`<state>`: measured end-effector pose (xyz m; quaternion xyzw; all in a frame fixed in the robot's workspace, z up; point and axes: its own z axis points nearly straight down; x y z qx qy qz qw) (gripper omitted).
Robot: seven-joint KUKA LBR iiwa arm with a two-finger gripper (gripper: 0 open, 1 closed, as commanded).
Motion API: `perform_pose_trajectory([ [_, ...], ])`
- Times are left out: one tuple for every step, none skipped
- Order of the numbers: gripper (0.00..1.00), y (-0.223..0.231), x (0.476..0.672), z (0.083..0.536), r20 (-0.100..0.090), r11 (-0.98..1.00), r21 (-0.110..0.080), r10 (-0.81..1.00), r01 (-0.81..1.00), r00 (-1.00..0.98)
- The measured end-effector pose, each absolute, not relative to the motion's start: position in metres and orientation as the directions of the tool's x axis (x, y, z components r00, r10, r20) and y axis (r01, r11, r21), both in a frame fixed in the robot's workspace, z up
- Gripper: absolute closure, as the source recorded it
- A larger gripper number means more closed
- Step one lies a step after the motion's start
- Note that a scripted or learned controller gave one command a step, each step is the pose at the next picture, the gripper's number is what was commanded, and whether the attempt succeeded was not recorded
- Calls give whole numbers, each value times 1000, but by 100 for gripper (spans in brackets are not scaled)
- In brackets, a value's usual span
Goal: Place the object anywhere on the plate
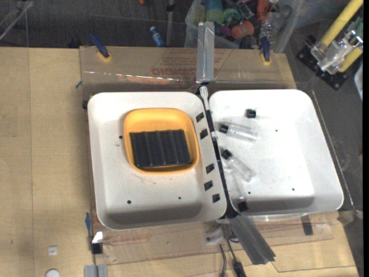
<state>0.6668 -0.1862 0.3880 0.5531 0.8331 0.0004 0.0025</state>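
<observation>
surface: a light wooden bench [40, 126], with grey carpet floor behind it. a blue clamp [101, 49] sits on the bench's back edge, up and left of the orange plate.

left white bin [106, 195]: the orange plate [161, 117], a rounded rectangle, lies flat near the bin's middle. the task's thing, a black ribbed block [160, 148], rests flat on this plate, covering its near half, with the ribs running front to back.

right of the plate: a divider strip with black tabs [206, 154] where the two bins meet, and an upright metal post [204, 53] behind it.

right white bin [300, 154], further right of the plate: two clear tubes with black ends, one [236, 131] nearer the back and one [237, 165] nearer the front, plus a small black piece [250, 113] behind them.

up and right of the plate, beyond the bench: a clear tub of coloured toys [242, 7].

far right of the plate, outside the right bin's back corner: the gripper [337, 53], a pale metal assembly below a yellow bar. how wide it stands cannot be told. the black ribbed block lies well apart from it, a full bin's breadth to its left.
</observation>
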Motion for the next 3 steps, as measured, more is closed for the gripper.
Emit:
perform_pose_trajectory([
  [100, -223, 667, 391, -6, 461, 4, 888, 888, -461],
  [100, -220, 668, 437, -7, 667, 4, 745, 745, -667],
  [100, -219, 664, 437, -3, 674, 2, 739, 739, -674],
])
